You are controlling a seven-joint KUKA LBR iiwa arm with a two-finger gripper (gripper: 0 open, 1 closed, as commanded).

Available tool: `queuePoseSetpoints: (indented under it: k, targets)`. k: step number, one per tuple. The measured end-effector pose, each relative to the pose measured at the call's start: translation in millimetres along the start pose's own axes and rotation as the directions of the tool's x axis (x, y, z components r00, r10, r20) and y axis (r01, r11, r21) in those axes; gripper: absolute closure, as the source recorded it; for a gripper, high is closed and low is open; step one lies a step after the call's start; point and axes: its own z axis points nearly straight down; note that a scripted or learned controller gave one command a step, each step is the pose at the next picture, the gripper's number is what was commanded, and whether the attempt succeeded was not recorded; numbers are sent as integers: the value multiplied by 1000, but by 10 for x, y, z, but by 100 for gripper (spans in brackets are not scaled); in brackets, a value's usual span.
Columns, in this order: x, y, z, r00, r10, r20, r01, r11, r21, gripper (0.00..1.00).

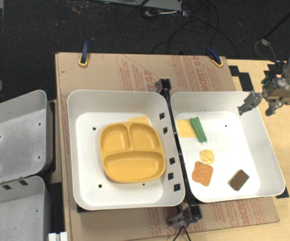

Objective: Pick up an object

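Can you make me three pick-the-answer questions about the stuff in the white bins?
1. Where is the yellow tray?
A. left bin
B. right bin
C. on the floor

2. What colour is the stick in the right bin?
A. red
B. green
C. blue

3. Where is the gripper?
A. on the tray
B. touching the brown block
C. at the right bin's far right corner, with nothing between its fingers

Answers: 1 A, it lies in the left bin. 2 B, it is green. 3 C, it sits apart from the brown block.
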Motion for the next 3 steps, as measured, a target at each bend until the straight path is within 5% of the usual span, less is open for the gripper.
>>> queuePoseSetpoints:
  k: [1, 3]
  targets:
    - [7, 22, -69, 1000, -3, 3, 3, 1000, -11, 0]
    - [75, -3, 809, 1000, -2, 1, 2, 1000, -7, 0]
